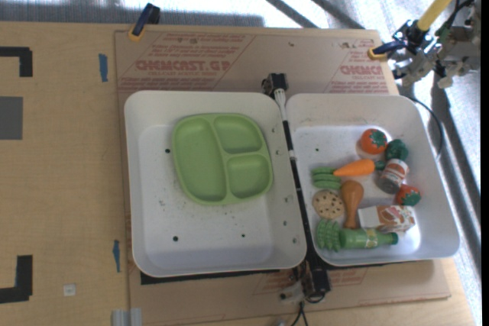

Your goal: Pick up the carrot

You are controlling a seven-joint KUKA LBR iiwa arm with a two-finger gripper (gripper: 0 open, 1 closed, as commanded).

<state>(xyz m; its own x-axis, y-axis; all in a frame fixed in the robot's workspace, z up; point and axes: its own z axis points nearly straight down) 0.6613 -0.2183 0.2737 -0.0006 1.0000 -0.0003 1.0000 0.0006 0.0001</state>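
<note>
Since the carrot (356, 167) is the whole point, here's where it is: lying on its side in the right bin (438, 195), a bit toward 12 o'clock of the bin's middle, orange tip pointing to 9 o'clock-ish. It's pretty crowded in there. Green pea pods (326, 179) sit right by its tip at 8 o'clock, and the drumstick (352, 200) is touching or just about touching it from 6 o'clock. An orange tomato-looking thing (373, 140) is close at 1 o'clock, and a small can (391, 175) is just beside the carrot's fat end at 3 o'clock. Further down toward 6 o'clock there's a cookie (328, 204) and a long green piece with a leafy end (359, 239) along the bin's near wall.

Left bin (145, 187) has a green divided plate (221, 158) sitting roughly in the middle.

As for the gripper, I honestly can't tell whether it's released or clenched. Nothing is touching the carrot from above, it's just lying there among the other toys.
</note>
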